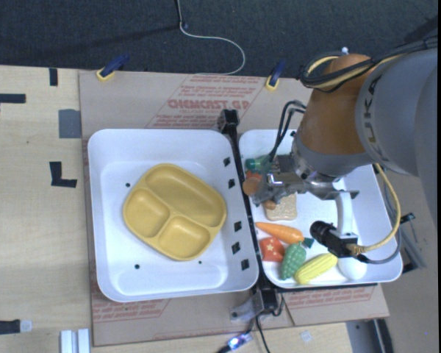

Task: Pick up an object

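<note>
Sitting in the right bin (375, 179), right of centre in the frame, are the candidate objects, all toy food. Bread slice (281, 210) lies near that bin's left-middle, directly under the gripper (273, 187). Carrot (280, 232) lies just below the bread, slanting down to the right. Red piece (271, 249) sits below the carrot, touching or nearly touching it. Green piece (293, 260) stands just right of the red one, and corn (316, 268) lies against it, angled up to the right. White egg-like thing (352, 268) rests at the bin's lower right corner, just right of the corn. Small green item (256, 164) and a brown-orange one (251, 185) sit by the bin's left wall, upper part, partly hidden by the gripper.

Gripper hangs low over the bread; jaw state: cannot tell, the wrist body blocks it. Nothing is visibly held. Arm (367, 116) comes in from the upper right of the frame, with an orange band (334, 112) above the wrist, covering the bin's upper part.

Left bin (103, 197) at frame centre-left holds a yellow tray (174, 210) with three compartments, lying tilted roughly in its middle. Black divider strip (235, 190) runs between the two bins. Both bins rest on a cardboard sheet (198, 101).
</note>
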Tool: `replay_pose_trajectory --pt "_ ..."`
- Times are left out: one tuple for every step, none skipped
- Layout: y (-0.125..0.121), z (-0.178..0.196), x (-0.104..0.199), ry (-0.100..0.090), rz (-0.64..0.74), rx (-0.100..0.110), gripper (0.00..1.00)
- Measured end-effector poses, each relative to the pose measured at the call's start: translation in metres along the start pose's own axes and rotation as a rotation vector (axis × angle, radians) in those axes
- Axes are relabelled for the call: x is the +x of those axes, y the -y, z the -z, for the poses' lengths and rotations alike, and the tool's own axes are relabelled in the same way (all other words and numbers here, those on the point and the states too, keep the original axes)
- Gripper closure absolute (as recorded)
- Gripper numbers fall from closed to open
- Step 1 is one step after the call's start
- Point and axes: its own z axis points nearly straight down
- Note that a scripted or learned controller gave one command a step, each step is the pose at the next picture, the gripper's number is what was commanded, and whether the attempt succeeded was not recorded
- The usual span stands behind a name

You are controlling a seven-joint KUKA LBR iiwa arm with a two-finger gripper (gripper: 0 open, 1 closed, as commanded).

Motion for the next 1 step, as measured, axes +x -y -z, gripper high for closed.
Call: replay_pose_trajectory --pt "-0.0003 0.0106 -0.0098 0.001 -0.002 -0.002 1.0"
